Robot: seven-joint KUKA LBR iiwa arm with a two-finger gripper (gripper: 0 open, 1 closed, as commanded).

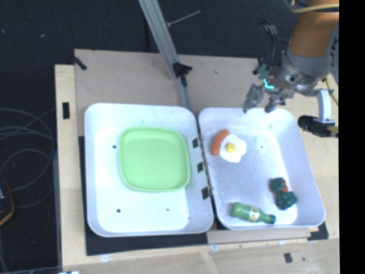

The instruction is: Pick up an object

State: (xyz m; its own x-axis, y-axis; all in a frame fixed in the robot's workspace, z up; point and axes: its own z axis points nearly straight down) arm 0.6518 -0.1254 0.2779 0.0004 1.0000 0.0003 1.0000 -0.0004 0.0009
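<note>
In the right bin (305, 164) lie a fried egg (233, 148) touching an orange sausage (217, 142), a green bottle (251, 213) near the front and a dark green toy (282, 193) by the right wall, while the gripper (260, 103) hangs fingers apart, holding nothing, over the far rim, and a green plate (154, 158) sits in the left bin (100, 170).

Arm: comes in from the upper right, grey body with the orange band showing bright above the wrist.
Wrist: angles down and to the left, cables looping off behind it.
Gripper (261, 103): hangs below the wrist, pointing downward.
Fingers (251, 100): two dark tips spread apart with a clear gap, nothing between them.
</note>
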